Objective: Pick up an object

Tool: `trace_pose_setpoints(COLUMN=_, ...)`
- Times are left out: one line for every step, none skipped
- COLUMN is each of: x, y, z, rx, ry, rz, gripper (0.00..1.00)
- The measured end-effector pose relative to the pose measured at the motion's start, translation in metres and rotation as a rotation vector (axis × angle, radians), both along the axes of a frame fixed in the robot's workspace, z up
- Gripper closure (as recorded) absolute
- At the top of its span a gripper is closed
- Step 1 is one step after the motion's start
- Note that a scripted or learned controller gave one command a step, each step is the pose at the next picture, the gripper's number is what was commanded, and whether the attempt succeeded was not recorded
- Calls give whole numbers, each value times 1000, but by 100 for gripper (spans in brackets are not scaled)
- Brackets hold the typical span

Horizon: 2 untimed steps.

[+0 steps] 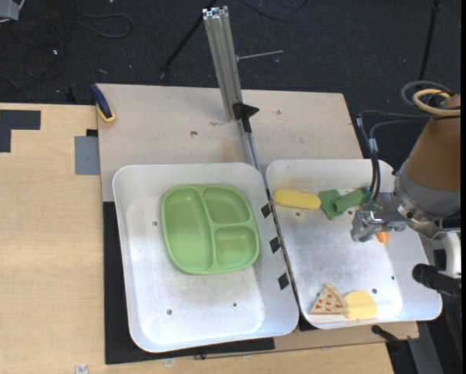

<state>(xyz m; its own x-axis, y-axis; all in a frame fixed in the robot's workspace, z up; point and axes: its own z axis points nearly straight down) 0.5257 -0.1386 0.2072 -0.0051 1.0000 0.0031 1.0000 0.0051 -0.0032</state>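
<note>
While the arm (435, 162) reaches in from the right, its gripper (367, 226) hangs low over the upper right part of the right bin (334, 287). Whether anything sits between its tips cannot be told from this angle, as the metal head is small and partly blurred. A small orange piece (382, 238) shows just beside the gripper on its right; its identity is unclear.

Right bin contents: a toy corn cob (297, 200) lies near the upper left corner, its long axis running left to right. A green toy piece (344, 202) lies just beside the cob's right end and close to the gripper's left. Near the lower edge, a toy pizza slice (327, 302) lies flat, touching a yellow block (361, 305) on its right. Both are well apart from the gripper.

Left bin (139, 302) contents: a green divided plate (210, 229) with three compartments rests flat near the centre.

Bench: an aluminium post (224, 61) stands upright behind the bins, at the seam between them. A blue and yellow tool handle (103, 104) lies at the upper left corner of the board (295, 123) behind the bins.
</note>
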Motion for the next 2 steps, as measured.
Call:
trace_pose_setpoints(x=8, y=58, z=8, rx=0, ry=-2, rz=1, gripper=100)
trace_pose_setpoints(x=20, y=106, z=18, rx=-2, ry=-2, rz=0, gripper=100)
